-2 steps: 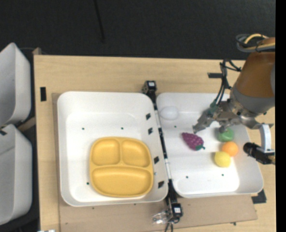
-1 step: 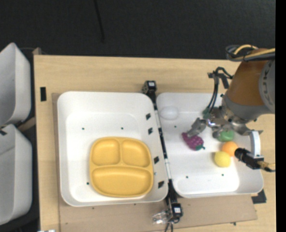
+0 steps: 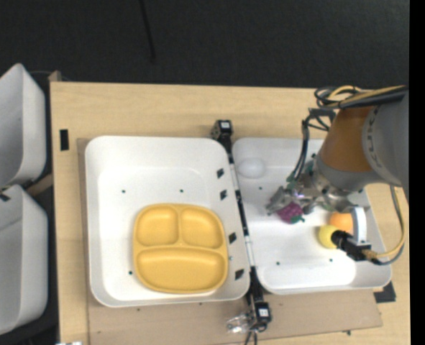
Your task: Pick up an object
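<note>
Purple object (image 3: 291,212) lies in the right bin (image 3: 298,268) at my gripper (image 3: 290,201), grip unreadable; I judge grasping underway, next lifting straight.

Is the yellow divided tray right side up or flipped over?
Right side up. The tray lies flat in the left bin, its three compartments facing the camera with nothing in them.
</note>
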You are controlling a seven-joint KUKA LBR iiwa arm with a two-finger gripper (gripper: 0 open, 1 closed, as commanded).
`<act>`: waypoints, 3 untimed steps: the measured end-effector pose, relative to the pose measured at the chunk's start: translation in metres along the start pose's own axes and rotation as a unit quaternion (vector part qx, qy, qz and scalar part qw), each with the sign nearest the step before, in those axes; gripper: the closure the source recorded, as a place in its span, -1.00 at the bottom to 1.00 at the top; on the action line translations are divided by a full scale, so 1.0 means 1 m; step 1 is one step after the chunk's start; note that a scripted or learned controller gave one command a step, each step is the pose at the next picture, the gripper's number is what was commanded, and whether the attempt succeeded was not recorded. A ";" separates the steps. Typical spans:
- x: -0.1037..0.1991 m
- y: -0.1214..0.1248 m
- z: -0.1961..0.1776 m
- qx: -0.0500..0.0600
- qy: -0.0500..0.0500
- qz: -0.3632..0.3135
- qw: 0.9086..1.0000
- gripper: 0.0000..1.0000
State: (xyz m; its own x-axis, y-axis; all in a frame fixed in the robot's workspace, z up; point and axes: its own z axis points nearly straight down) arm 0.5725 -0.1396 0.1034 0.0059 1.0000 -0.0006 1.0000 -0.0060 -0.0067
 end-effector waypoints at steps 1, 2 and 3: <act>0.000 0.001 -0.012 -0.002 0.001 0.003 1.000 1.00; -0.004 -0.008 -0.061 -0.004 0.000 -0.001 1.000 1.00; -0.007 -0.009 -0.103 -0.005 0.000 -0.002 1.000 1.00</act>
State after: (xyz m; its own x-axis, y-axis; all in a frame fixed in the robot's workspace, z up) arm 0.5640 -0.1463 0.2066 0.0011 1.0000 -0.0007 1.0000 -0.0011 0.0035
